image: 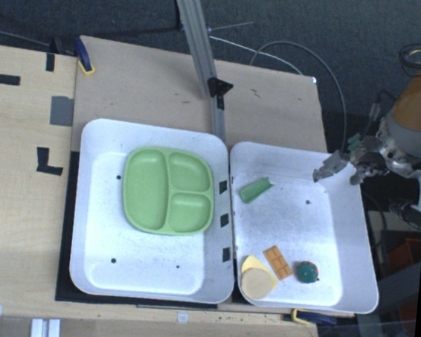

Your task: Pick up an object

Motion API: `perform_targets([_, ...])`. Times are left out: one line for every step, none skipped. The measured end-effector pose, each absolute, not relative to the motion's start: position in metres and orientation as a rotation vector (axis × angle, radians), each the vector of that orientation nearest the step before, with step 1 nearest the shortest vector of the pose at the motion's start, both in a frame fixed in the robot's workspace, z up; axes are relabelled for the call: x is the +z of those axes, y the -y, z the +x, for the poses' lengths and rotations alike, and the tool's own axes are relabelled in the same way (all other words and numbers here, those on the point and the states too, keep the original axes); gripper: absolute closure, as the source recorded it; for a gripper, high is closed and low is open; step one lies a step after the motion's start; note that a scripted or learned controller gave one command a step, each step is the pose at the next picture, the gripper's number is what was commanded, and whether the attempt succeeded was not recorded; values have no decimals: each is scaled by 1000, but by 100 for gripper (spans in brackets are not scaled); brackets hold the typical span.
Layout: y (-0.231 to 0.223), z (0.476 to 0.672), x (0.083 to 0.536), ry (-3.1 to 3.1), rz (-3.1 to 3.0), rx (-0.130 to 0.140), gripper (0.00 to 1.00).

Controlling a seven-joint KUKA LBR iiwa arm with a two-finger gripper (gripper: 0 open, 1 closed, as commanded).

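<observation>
The right bin [353, 239] holds several small items. A green wedge-shaped piece [255, 189] lies near its upper left. An orange ridged block [277, 261], a pale yellow round piece [257, 280] and a small green and red ball [306, 271] sit along the front. My gripper [341, 173] hangs over the bin's upper right corner. Its two fingers are spread open with nothing between them. It is well to the right of the green wedge and far behind the front items.
A light green divided plate [169, 190] lies in the left bin [90, 248]. A grey metal pole [201, 43] slants in from the top to the ridge between the bins. A thin cable [332, 79] arcs behind the right bin.
</observation>
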State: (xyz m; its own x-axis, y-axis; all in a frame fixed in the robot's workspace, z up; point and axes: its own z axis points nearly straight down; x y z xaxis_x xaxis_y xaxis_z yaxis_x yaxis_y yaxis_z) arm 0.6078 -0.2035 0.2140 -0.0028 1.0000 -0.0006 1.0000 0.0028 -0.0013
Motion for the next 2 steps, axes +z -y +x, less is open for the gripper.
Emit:
perform_targets([204, 608, 214, 2224, -2218, 3, 0])
perform_targets([200, 608, 170, 2222, -2216, 7, 0])
